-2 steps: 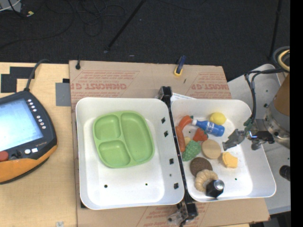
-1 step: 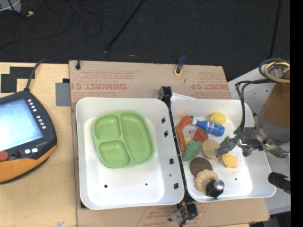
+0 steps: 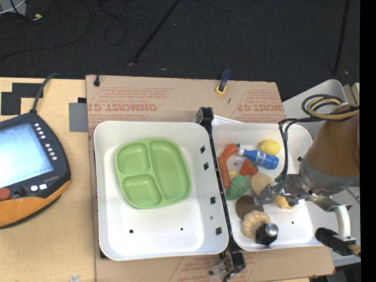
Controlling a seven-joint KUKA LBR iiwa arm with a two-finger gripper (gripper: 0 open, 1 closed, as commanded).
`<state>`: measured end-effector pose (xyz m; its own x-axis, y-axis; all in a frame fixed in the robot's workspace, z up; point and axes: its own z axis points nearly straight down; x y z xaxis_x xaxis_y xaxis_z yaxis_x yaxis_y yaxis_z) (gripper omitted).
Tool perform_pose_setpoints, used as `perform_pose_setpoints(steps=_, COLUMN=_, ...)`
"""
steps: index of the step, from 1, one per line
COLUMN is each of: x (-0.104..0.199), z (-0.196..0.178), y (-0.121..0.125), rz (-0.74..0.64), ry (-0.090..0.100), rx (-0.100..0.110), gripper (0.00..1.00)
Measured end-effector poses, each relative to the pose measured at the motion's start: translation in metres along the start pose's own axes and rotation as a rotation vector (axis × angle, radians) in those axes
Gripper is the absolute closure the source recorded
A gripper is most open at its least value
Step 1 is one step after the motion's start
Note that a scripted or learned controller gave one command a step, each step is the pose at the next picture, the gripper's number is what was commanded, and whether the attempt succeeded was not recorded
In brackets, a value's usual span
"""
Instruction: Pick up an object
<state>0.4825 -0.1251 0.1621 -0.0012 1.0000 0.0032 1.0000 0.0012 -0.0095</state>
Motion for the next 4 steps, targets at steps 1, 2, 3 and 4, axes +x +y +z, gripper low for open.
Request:
perform_pose_setpoints(steps=1, x=-0.003, z=0.054, y=-0.010, rz=0.001, ry=0.000, rx=-0.001, gripper=0.00)
perform_pose_setpoints(steps=2, x=-0.001, z=0.073, y=-0.008, rz=-0.001, ry=0.000, rx=-0.008, gripper=0.00)
perform_pose_setpoints(steps=3, x=-0.003, z=0.061, y=-0.007, rz=0.007, ry=0.000, rx=-0.013, gripper=1.00)
perform_pose_setpoints(steps=4, x=-0.005, z=0.019, y=-0.008, rz=0.001, ry=-0.003, rx=-0.009, gripper=1.00)
